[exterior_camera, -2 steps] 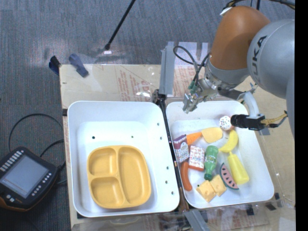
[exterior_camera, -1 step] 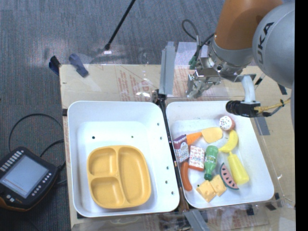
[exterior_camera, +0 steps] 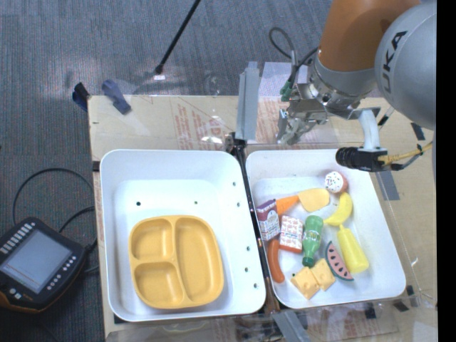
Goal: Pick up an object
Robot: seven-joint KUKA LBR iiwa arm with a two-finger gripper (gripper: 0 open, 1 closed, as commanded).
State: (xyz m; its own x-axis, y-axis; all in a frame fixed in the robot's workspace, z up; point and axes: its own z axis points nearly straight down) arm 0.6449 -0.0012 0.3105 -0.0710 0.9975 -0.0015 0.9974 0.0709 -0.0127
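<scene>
The gripper point(exterior_camera: 291, 130) is seen above the far rim of the right bin point(exterior_camera: 385, 262), hung from the grey and orange arm point(exterior_camera: 363, 34) that reaches in from the right. Its fingers point down over the bench just behind the bin, and nothing is seen between them; how far they are spread cannot be told, since they are small and blurred against the clutter behind. The position is judged to be a hover before a descent, with no object yet chosen or touched. All candidate objects are gathered in the right bin, well below the gripper in the view: a banana point(exterior_camera: 340, 209), a yellow bottle point(exterior_camera: 353, 250), a green bottle point(exterior_camera: 312, 239), a watermelon slice point(exterior_camera: 339, 262), cheese blocks point(exterior_camera: 312, 279), a sausage point(exterior_camera: 276, 261), a carrot point(exterior_camera: 286, 204), a small purple carton point(exterior_camera: 268, 219), a red and white packet point(exterior_camera: 291, 234), and a round speckled ball point(exterior_camera: 335, 182). They are crowded together and touching in places, so a clean two-finger grasp is judged harder in the middle than at the edges, where the ball and banana lie more apart. In the left bin point(exterior_camera: 114, 184) a yellow divided plate point(exterior_camera: 176, 261) is laid flat. A teach pendant point(exterior_camera: 35, 258) is left on the floor to the left.
</scene>
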